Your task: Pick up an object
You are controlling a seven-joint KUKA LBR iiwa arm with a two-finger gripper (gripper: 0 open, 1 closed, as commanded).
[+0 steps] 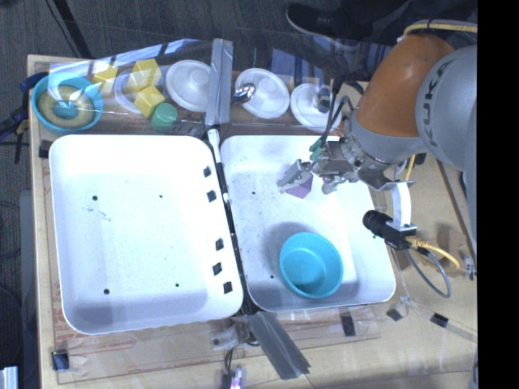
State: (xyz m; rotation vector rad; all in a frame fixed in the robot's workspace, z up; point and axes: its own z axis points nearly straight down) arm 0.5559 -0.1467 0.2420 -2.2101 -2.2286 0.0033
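Bench (454, 286), two white bins (130, 233); blue bowl (310, 264) in right bin (251, 217).

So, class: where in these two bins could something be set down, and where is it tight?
The left bin has bare floor wall to wall. In the right bin, room lies along the divider, left of the blue bowl. It is crowded near the gripper and the purple object.

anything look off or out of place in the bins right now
Nothing looks spilled or broken. The blue bowl sits upright in the right bin. A small purple object lies near the gripper at that bin's far end. Cups and lids are crowded along the back edge, outside the bins.
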